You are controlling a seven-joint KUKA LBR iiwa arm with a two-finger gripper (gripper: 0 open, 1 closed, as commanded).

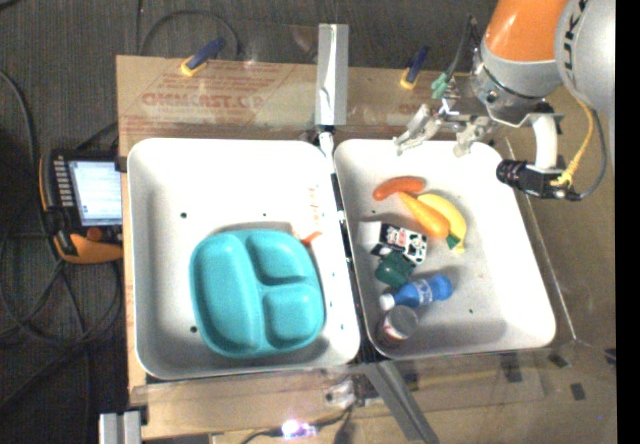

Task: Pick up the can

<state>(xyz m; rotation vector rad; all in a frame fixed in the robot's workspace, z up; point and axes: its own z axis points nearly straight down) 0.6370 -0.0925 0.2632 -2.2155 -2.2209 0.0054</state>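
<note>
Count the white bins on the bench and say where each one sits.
2. The left bin holds a teal divided tray. The right bin holds the can, in its near left corner, along with other small items. Nothing suggests a hidden third.

One can point(397, 324), two bins point(160, 172) point(520, 232)

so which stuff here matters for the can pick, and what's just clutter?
For the job:
- can, near corner of the right bin
- hand, open, above the bin's far edge

Lying about:
- blue bottle beside the can
- banana
- orange carrot
- turquoise tray in the left bin
</note>
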